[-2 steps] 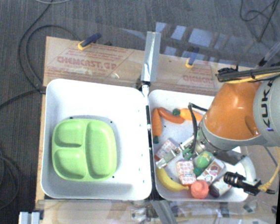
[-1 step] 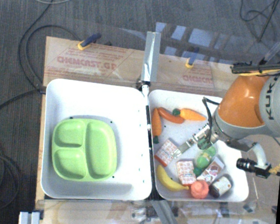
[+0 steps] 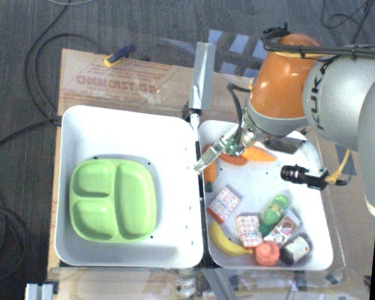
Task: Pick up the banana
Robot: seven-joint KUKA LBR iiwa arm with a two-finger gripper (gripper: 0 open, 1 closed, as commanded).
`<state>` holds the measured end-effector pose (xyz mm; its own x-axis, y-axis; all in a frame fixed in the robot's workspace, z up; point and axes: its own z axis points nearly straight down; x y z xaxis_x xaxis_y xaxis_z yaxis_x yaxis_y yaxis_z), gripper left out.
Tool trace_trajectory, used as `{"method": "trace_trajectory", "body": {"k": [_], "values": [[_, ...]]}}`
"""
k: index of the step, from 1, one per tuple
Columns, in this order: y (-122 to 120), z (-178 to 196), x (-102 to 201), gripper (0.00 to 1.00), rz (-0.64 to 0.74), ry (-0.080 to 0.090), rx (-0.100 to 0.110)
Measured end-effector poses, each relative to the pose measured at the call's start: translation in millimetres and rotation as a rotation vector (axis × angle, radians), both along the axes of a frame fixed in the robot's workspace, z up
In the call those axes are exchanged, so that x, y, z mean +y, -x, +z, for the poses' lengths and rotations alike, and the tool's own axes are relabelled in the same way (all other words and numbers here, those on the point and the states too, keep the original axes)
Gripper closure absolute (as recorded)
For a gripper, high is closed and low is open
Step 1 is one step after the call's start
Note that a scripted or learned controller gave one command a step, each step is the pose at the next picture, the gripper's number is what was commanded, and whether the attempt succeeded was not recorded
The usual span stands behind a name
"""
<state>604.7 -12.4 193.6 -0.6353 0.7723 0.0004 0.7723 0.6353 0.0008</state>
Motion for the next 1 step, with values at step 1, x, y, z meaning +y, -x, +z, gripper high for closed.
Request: {"method": "trace_trajectory", "body": {"k": [1], "values": [[81.2,-10.3,-77.3,0.0,0.029,0.002,0.002]]}}
